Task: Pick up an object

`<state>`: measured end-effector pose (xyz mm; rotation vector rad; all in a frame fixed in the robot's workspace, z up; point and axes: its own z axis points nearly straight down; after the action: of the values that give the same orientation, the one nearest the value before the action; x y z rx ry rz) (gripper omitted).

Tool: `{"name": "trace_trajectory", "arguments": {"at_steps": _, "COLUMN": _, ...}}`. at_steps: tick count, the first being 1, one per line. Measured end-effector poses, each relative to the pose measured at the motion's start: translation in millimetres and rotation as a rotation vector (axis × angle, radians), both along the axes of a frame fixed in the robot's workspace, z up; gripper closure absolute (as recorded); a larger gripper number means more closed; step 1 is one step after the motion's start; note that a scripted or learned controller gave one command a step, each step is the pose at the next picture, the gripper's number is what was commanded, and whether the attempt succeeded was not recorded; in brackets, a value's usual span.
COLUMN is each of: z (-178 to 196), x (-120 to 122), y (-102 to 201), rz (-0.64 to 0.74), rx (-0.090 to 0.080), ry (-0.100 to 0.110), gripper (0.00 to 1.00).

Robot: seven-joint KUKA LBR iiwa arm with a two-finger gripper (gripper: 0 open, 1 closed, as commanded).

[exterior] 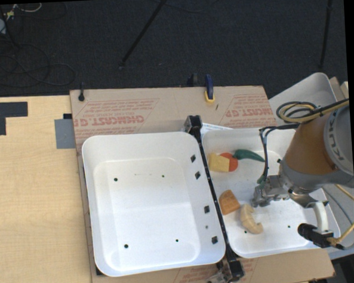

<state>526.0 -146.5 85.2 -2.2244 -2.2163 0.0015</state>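
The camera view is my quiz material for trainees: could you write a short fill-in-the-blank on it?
1. The pale curved banana-like piece, the tan block and the yellow-and-red piece all lie in the ___ white bin.
2. The gripper hangs over the ___ bin.
3. The tan block lies beside the black ___ between the bins.

Missing: right; right; divider

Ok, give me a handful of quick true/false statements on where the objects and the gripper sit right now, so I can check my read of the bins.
1. All the loose objects lie in the right bin. True.
2. The gripper hangs over the left bin. False: it is over the right bin, near the pale curved piece.
3. The tan block lies close to the divider between the bins. True.
4. The green piece lies at the near edge of the right bin. False: it lies toward the far side, beside the yellow and orange object.
5. The arm reaches in from the right. True.
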Motion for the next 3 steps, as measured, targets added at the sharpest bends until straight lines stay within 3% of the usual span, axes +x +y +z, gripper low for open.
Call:
{"name": "trace_trajectory", "arguments": {"at_steps": 1, "z": 109, "x": 41, "y": 136, "rz": 0.019, "rx": 0.006, "ry": -0.012, "gripper": 1.00}}
{"name": "trace_trajectory", "arguments": {"at_steps": 2, "z": 160, "x": 8, "y": 261, "rz": 0.018, "rx": 0.006, "ry": -0.002, "gripper": 1.00}}
{"name": "trace_trajectory", "arguments": {"at_steps": 3, "z": 41, "x": -33, "y": 283, "rz": 0.003, "rx": -0.002, "ry": 0.017, "gripper": 1.00}}
